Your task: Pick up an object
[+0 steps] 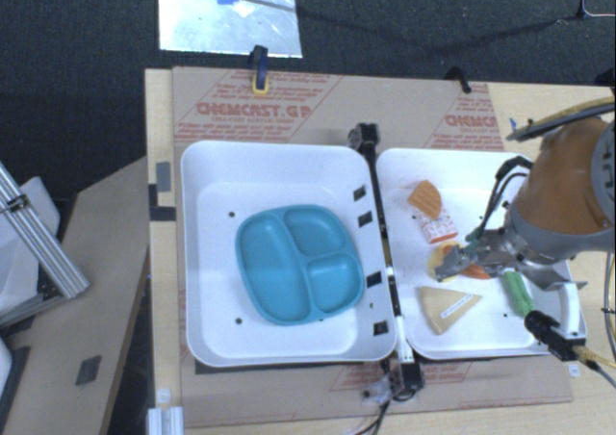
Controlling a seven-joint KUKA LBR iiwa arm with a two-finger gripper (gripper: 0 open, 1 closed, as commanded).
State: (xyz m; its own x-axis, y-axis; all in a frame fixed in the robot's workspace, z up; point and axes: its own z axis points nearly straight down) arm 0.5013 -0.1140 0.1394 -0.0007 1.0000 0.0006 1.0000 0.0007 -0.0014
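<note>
The gripper (pixel 452 266) hangs low in the right bin (pixel 404 173), its dark metal tip reaching leftward over a small orange piece (pixel 445 254); whether it is spread or pressed together cannot be told from this angle, and nothing can be seen pinched in it. A reddish-orange sliver (pixel 478 272) lies just under the tip. Just below sits a pale yellow wedge (pixel 448 308), flat and triangular like a slice of cheese. To its right lies a smooth green cylinder (pixel 518 294), tilted, partly under the arm (pixel 568 197), whose rounded wrist shows orange above grey. Above the gripper rest a small red-and-white packet (pixel 439 229) and, further up, a rounded orange-brown lump (pixel 424 198) with a matte surface. The left bin (pixel 207 192), a glossy white plastic shell with rounded corners, holds a blue plate (pixel 298 263) moulded into three compartments. Both bins sit on a brown cardboard sheet (pixel 318 101) printed with red lettering, laid over the worktop (pixel 160 135).
</note>
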